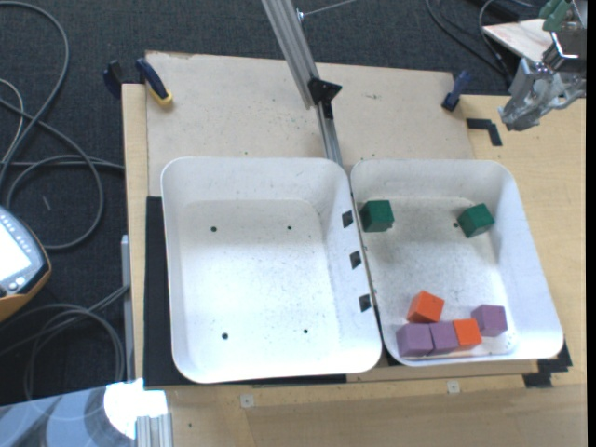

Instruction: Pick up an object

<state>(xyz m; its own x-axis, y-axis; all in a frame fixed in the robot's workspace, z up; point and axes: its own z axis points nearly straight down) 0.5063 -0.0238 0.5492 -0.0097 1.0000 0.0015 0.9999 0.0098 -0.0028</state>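
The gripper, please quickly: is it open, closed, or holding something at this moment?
Gripper: cannot be told; it hangs past the far right corner of the right bin, with no block at it.

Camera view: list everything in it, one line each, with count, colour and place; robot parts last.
Bins: 2, white, side by side on the bench; left, right.
Green blocks: 2, far part of the right bin; one by the left wall, one toward the right wall.
Orange blocks: 2, near part of the right bin; one apart, one in the front row.
Purple blocks: 3, near end of the right bin;.
Clamps: 2, blue, far bench corners;.
Metal bar: 1, grey, slanting down to the bins' far edge.
Cables: several, black, on the floor at left.
Claw: 1, grey, top right, beyond the right bin.
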